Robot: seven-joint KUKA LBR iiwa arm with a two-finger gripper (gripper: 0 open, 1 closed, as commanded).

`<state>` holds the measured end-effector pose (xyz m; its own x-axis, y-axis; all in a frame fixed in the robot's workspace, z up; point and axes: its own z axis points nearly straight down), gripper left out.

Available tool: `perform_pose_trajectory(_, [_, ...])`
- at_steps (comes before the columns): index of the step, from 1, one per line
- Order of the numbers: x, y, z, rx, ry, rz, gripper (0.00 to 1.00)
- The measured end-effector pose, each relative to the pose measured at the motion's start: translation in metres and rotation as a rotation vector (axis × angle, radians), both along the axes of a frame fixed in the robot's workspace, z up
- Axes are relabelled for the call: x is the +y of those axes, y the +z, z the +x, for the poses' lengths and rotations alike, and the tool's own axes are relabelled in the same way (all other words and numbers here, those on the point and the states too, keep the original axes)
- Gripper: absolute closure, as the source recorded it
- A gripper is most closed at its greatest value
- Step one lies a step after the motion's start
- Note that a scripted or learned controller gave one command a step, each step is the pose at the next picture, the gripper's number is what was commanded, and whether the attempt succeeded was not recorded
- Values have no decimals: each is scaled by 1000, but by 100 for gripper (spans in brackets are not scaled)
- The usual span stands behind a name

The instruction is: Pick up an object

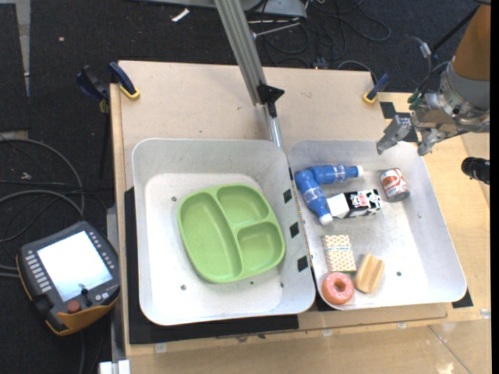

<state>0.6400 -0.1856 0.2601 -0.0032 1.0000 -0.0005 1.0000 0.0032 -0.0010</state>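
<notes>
Two bins (pixel 156 170) sit before me; my tool (pixel 408 135) hangs over the right one's far edge (near the can (pixel 394 185)), fingers spread, holding nothing.

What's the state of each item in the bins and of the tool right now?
Green divided plate: flat in left bin, compartments bare.
Two blue bottles: on their sides, touching, right bin.
Cow-print carton: lying down against a bottle.
Red can: tipped over.
Checkered packet: flat.
Pink donut: flat, by front rim.
Bread roll: lying beside donut.
Tool: above right bin's far edge, holding nothing.
</notes>
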Motion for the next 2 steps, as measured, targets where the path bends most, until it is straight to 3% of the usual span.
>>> perform_pose_trajectory(1, [0, 0, 0, 0, 0, 0, 0])
perform_pose_trajectory(2, [-3, -63, 4, 5, -3, 1, 0])
